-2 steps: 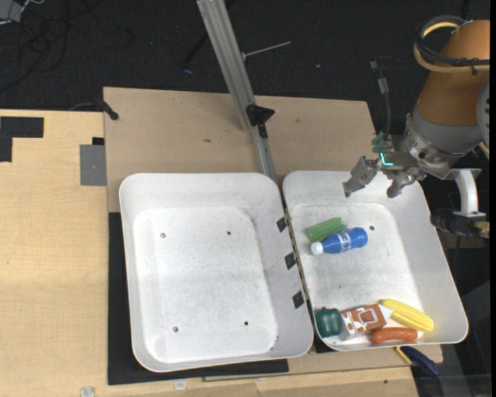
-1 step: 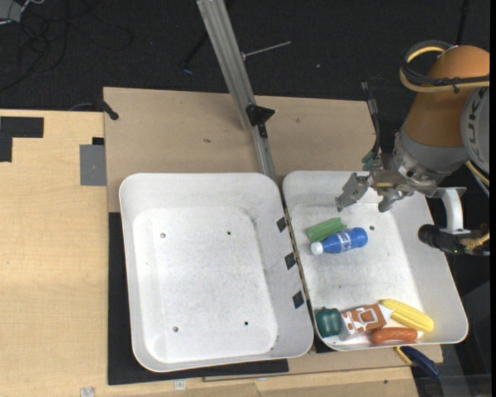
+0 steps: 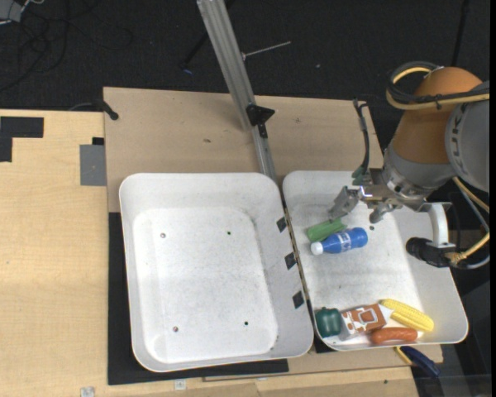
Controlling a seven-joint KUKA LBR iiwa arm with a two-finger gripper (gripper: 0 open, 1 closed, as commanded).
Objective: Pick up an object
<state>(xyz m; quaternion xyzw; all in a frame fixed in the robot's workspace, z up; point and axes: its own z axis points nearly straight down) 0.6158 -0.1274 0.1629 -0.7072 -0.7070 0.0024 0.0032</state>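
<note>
Camera view: tan bench [image 3: 182, 131] bears two white bins [image 3: 149, 197], dark surroundings.

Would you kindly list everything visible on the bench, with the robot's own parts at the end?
bins: two, white, side by side on the bench.
bottle: one, blue with white cap, lying in the right bin's upper half.
green piece: one, just above the bottle, touching or nearly so.
corn cob: one, yellow, right bin's near edge.
sausage: one, red-orange, beside the corn.
carton: one, orange and white, near edge.
green block: one, near-left corner of the right bin.
metal rail: one, grey, slanting behind the bins.
gripper: one, over the right bin, above the bottle.
arm: one, grey and orange, from the right.
</note>
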